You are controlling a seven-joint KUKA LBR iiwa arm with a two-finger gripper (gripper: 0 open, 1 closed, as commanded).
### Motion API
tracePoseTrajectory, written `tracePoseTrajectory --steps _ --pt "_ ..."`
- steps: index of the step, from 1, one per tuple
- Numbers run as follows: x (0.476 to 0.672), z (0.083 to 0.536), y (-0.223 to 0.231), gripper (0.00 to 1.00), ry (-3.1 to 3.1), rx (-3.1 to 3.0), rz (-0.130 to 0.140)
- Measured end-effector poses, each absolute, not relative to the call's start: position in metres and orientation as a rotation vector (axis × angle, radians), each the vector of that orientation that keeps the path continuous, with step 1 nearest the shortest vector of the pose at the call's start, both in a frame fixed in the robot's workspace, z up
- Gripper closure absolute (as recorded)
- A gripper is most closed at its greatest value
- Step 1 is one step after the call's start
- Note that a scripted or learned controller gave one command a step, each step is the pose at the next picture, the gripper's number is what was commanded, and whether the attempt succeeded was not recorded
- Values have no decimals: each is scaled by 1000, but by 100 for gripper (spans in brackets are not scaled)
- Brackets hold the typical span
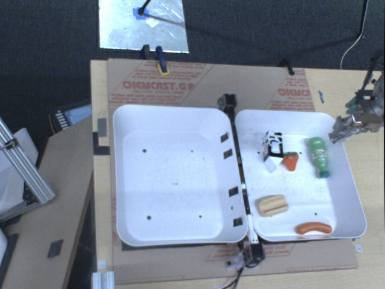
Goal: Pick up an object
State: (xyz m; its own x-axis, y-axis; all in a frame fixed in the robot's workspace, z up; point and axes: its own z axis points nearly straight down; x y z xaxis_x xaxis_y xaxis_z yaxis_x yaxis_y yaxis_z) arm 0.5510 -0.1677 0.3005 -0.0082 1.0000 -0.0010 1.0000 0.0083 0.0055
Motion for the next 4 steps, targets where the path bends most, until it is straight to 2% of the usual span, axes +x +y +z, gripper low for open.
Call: tracePoseTrajectory --steps 1,2,3,4 --pt "484 298 -210 100 2215 2226 -3" --pt "590 353 -140 100 2230 2198 14" --pt "529 251 -84 100 2239 2221 -7" --pt "536 156 -197 100 2213 2232 -12"
